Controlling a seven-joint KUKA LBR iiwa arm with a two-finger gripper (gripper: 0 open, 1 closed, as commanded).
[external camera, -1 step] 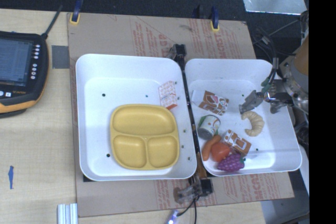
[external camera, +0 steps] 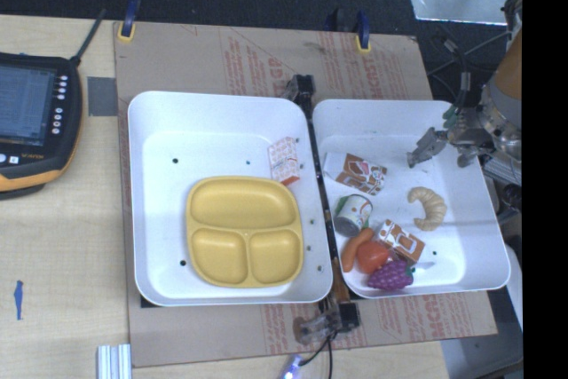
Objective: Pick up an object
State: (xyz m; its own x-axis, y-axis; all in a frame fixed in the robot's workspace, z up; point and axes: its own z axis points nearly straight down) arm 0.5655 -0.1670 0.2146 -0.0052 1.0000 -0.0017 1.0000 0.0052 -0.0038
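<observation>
My gripper (external camera: 445, 155) hovers over the upper right part of the right bin (external camera: 470, 266), open, with nothing between its fingers. Just below it lies a tan croissant (external camera: 429, 207). To its left rests a brown and white packet (external camera: 362, 173). Lower in the same bin are a small can (external camera: 352, 213), an orange carrot (external camera: 350, 252), a red tomato (external camera: 373, 256), purple grapes (external camera: 390, 275) and a brown and white box (external camera: 401, 240).
The left bin (external camera: 160, 191) holds a yellow divided plate (external camera: 244, 231) and a small pink packet (external camera: 284, 160) near its right wall. An orange-edged tablet (external camera: 31, 120) lies at the bench's far left. Clamps sit at the cardboard's back edge.
</observation>
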